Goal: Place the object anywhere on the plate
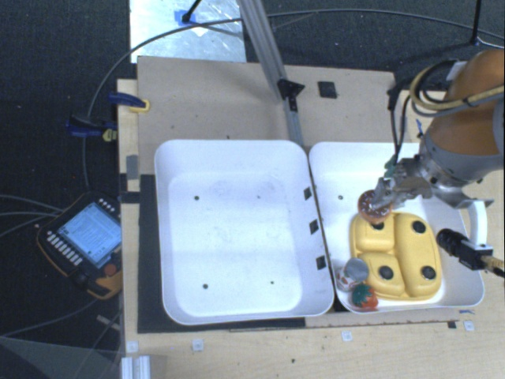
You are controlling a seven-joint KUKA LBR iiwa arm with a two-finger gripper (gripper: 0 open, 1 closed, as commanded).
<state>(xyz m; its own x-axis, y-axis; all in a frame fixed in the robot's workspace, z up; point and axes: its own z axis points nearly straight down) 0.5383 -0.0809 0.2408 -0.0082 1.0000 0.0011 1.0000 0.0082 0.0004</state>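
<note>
Placement is the step in hand, judging by where the arm hangs: low over the right bin, with the gripper at the upper left corner of the yellow plate. A small round brownish object sits right at the gripper's tip, partly over the plate's top left section. It looks pinched there, but the view is too coarse to settle that, and whether the gripper is spread or pressed together I cannot tell.

The plate is divided into sections, each with a dark dot in it, and it fills most of the lower right of that bin. The object is at its very edge, close to the bin floor beside it. To do this well, the gripper probably should carry the object a little further toward the plate's middle before letting go, so that it lands inside a section and not on the rounded rim, from which a round thing could roll off into the bin.

Lowering until the object is nearly touching the plate would also help, since a drop from height may bounce it.

Near the plate's lower left corner lie a small grey piece and a green and orange piece; the left bin stands just beside.
</note>
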